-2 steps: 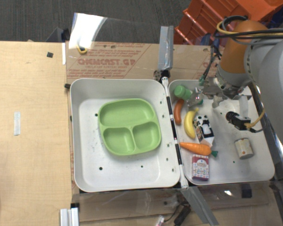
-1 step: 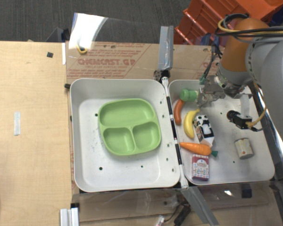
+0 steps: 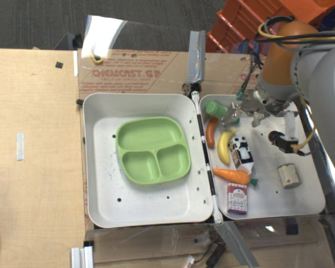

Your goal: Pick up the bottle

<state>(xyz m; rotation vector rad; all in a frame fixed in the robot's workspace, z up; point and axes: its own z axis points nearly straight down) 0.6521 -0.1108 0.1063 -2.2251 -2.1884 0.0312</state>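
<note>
Care is needed, because the gripper [image 3: 233,114], whose finger gap cannot be told, hangs just beside the green bottle [image 3: 215,109] in the right bin's [image 3: 307,205] far left corner, near the sausage [image 3: 211,133].

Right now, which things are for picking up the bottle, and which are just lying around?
For the job:
- bottle, lying in the right bin
- gripper, hovering near the green thing

Just lying about:
- green thing
- sausage
- banana
- carrot
- red carton
- beige block
- green divided plate in the left bin
</note>
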